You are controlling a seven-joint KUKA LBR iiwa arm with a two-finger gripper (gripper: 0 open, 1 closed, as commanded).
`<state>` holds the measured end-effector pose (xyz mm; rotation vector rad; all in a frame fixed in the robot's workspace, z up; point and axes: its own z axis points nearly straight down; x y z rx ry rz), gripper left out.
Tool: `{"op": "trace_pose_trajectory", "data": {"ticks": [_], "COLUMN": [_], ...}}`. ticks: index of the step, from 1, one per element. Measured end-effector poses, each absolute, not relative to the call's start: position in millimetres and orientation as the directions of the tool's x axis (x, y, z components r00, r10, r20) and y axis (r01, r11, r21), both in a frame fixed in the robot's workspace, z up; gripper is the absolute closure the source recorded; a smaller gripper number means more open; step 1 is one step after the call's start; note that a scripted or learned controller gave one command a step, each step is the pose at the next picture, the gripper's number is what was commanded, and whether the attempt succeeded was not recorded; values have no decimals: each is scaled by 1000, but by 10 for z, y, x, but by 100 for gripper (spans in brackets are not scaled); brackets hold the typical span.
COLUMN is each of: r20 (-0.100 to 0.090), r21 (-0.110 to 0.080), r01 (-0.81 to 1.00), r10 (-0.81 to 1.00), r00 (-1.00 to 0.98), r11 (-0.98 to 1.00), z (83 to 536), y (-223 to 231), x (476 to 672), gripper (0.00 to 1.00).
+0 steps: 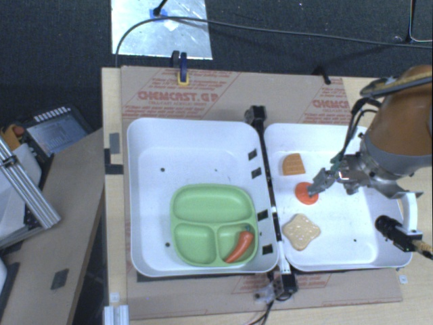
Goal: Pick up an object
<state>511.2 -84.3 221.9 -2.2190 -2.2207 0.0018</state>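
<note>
In the right bin (352, 249) lie three things: an orange square piece (292, 164) at the back, a red round piece (304, 193) in the middle and a pale, lobed flat piece (301, 231) near the front. My gripper (316, 187) reaches in from the right, low over the bin. Its tip sits at the right edge of the red round piece, touching or just above it; I cannot tell which. None of the three pieces is lifted.
The left bin (155, 147) holds a green divided plate (203, 208) with an orange-red carrot-like piece (240, 246) in its front right compartment. A black divider (264, 181) with clips runs between the bins. The arm's grey and orange body hangs over the right bin's right side.
</note>
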Motion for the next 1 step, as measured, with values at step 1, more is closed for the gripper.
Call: {"op": "trace_pose_trajectory", "data": {"ticks": [1], "r20": [1], "r21": [-3], "r01": [1000], "r10": [1000], "r00": [0], "r11": [0], "z": [1670], "y": [-943], "x": [5092], "gripper": [0]}}
